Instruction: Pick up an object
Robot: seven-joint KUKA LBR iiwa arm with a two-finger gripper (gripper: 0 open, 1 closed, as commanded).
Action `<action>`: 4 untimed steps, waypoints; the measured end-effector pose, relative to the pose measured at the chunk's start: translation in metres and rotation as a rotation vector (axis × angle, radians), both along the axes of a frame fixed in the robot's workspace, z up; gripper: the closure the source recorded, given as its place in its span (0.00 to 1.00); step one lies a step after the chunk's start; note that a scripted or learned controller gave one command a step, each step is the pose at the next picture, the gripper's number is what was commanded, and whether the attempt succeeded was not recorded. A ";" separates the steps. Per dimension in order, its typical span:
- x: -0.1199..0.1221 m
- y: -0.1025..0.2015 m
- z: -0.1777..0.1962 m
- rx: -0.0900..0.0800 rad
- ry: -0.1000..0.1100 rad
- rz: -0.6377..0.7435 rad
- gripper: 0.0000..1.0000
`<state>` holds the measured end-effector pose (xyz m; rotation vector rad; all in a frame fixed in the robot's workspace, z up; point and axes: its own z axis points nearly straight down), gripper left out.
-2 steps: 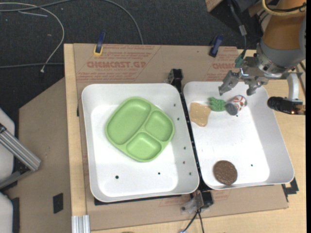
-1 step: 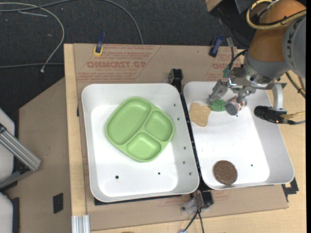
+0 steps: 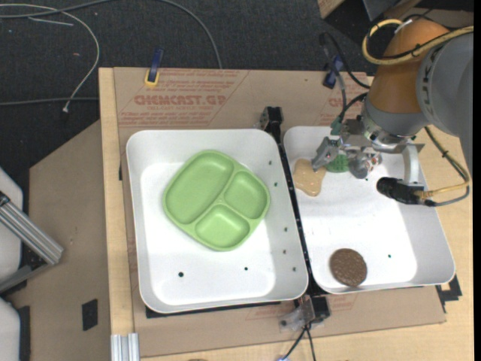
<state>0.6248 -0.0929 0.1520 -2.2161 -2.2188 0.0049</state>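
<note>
The hand (image 3: 340,155) is low over the far left part of the right bin (image 3: 391,235), right over a small green thing (image 3: 340,161) and just beside a tan, bone-shaped piece (image 3: 307,178); how far open it is I cannot tell, nor whether it has hold of anything. A brown round disc (image 3: 349,267) lies at that bin's near edge. A green divided plate (image 3: 217,199) sits in the left bin (image 3: 161,265) on the table (image 3: 120,111).

Two white bins (image 3: 150,277) on cardboard (image 3: 120,201), cables (image 3: 83,28) on dark floor.
</note>
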 end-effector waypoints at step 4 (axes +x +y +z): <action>0.007 -0.010 0.047 -0.003 -0.013 0.000 1.00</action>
